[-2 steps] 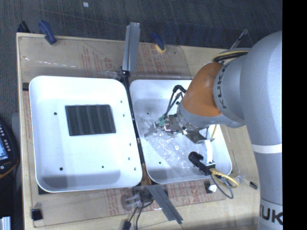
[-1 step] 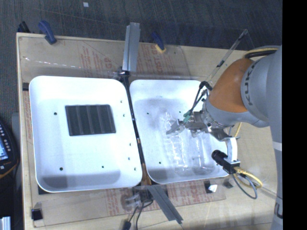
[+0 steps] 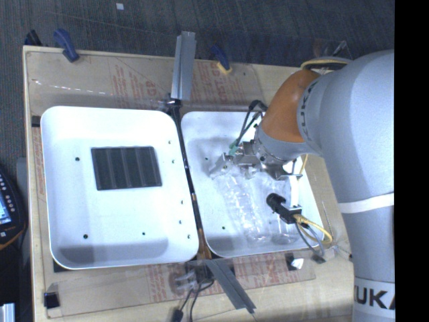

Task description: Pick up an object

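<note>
My gripper [image 3: 231,164] hangs low inside the right bin [image 3: 201,180], near its upper middle, under the orange-banded wrist [image 3: 285,113]. A clear plastic object [image 3: 247,205], hard to make out against the white floor, lies just below and in front of the gripper and stretches toward the bin's near edge. Whether the gripper touches it cannot be told. A dark grey ridged rectangular block [image 3: 126,167] lies flat in the middle of the left bin [image 3: 60,200].
The arm's large grey body [image 3: 358,153] covers the right side of the bench and the right bin's right rim. A black cable plug [image 3: 283,208] hangs over that bin. Metal brackets [image 3: 183,64] stand where the bins meet.
</note>
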{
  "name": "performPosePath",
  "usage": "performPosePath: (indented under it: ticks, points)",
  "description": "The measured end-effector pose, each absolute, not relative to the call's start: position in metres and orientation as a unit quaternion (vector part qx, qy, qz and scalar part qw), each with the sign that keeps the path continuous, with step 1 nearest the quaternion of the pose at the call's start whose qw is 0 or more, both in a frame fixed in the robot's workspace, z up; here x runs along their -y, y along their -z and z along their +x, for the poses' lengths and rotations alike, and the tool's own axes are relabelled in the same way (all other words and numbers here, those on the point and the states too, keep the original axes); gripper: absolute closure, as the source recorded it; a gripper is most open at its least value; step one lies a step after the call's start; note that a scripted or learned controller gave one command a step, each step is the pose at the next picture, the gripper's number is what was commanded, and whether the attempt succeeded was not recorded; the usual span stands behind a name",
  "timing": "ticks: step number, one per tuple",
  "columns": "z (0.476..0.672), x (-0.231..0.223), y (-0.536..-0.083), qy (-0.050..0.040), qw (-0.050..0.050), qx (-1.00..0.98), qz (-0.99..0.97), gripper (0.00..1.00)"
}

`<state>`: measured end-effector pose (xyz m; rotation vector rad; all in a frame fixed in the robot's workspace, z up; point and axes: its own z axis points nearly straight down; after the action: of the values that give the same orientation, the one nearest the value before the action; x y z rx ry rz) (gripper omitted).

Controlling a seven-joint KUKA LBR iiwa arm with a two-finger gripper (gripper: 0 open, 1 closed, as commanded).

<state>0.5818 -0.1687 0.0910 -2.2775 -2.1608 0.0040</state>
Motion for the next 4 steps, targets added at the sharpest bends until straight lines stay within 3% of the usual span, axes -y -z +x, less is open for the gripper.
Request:
performPosePath:
  ticks: [1,2,3,4]
  points:
    - [0.59,0.176,-0.205,-0.0002,0.001,0.67,-0.742,0.0]
    - [0.568,0.207,-0.277,-0.0001,0.0,0.579,-0.815,0.0]
    - [0.544,0.202,-0.332,-0.0001,0.0,0.598,-0.801,0.0]
    - [0.554,0.199,-0.298,-0.0016,0.002,0.585,-0.811,0.0]
